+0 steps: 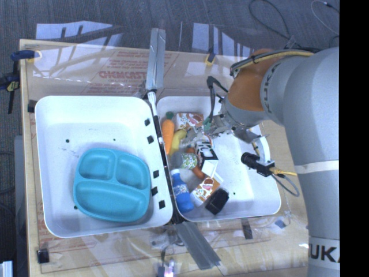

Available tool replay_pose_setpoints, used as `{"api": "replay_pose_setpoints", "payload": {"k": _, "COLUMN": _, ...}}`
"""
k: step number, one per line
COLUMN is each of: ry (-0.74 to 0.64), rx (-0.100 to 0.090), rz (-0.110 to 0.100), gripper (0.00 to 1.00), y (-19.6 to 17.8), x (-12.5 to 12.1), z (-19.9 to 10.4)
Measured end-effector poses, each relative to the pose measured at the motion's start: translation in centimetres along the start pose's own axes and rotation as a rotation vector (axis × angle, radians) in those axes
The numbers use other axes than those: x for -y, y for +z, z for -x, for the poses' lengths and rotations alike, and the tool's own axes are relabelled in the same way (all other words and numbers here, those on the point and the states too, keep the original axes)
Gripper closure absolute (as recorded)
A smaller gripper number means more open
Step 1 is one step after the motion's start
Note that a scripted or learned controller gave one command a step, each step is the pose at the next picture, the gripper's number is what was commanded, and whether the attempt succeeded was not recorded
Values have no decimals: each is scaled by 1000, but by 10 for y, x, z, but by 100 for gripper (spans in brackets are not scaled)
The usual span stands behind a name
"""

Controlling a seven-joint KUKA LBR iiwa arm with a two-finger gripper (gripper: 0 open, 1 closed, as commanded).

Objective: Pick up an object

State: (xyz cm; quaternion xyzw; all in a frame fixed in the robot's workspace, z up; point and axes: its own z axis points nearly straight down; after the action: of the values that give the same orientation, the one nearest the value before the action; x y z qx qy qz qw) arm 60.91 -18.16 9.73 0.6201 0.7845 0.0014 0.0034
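1. Dark grey carpet lies around a wooden bench (pixel 75 68), and black cables curl on the floor at the far right.
2. Two white bins sit side by side on the bench. The left bin (pixel 69 120) holds a blue plate (pixel 112 184) with three sections, lying toward its near side.
3. The right bin (pixel 259 198) holds a heap of small things along its left side.
4. An orange carrot (pixel 167 133) lies at the far left of the heap, with a yellow piece (pixel 179 137) just beside it on the right.
5. A small printed packet (pixel 188 120) lies at the far end of the heap.
6. A blue bottle (pixel 182 192) with a white cap lies at the near left of that bin, close to the wall between the bins.
7. A black block (pixel 217 201) lies near the bottle, on its right, with a little printed carton (pixel 204 189) touching it.
8. The big grey arm (pixel 305 114) reaches in from the right, with its orange band (pixel 249 91) above the far part of the right bin.
9. The gripper (pixel 209 127) is low over the far part of the heap, just right of the yellow piece and the packet.
10. I cannot tell if its jaws are wide or narrow, or if anything is between them, because the heap around them is too jumbled.
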Motion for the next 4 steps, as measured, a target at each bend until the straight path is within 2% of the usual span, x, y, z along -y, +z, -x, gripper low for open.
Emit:
{"api": "replay_pose_setpoints", "payload": {"k": 1, "ry": -5, "rx": 3, "rz": 2, "gripper": 100, "y": -11, "x": -1, "z": 1}}
{"api": "replay_pose_setpoints", "payload": {"k": 2, "ry": -5, "rx": 3, "rz": 2, "gripper": 0, "y": -12, "x": -1, "z": 1}}
{"api": "replay_pose_setpoints", "payload": {"k": 3, "ry": -16, "rx": -4, "rz": -8, "gripper": 0, "y": 5, "x": 45, "z": 18}}
{"api": "replay_pose_setpoints", "payload": {"k": 4, "ry": -20, "rx": -1, "rz": -5, "gripper": 100, "y": -9, "x": 43, "z": 20}}
